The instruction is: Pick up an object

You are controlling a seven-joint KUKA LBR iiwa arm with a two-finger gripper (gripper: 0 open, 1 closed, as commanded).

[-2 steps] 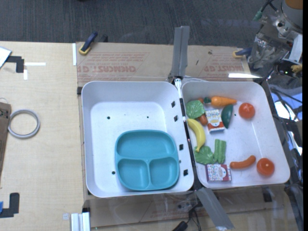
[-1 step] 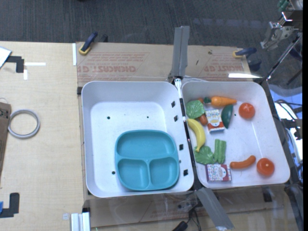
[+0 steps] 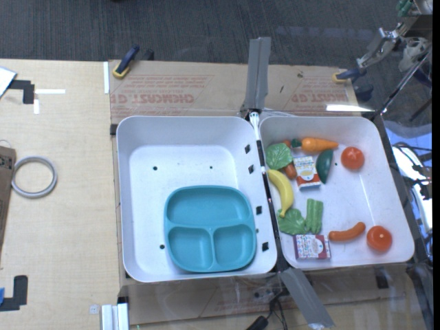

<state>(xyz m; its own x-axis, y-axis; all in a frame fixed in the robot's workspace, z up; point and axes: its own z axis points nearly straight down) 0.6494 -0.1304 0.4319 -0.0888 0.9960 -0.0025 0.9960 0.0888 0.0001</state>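
The right bin holds several toy foods. An orange carrot lies at the back, with a red tomato to its right. A green leaf, a small carton and a dark green pepper crowd together below the carrot. A yellow banana runs along the left wall. Green beans and a lettuce piece sit mid-bin. Near the front are a sausage, an orange ball and a pink box.
The left bin holds a teal divided plate toward its front. A roll of tape lies on the bench at far left. Metal hardware and cables stand beyond the right bin's back corner.
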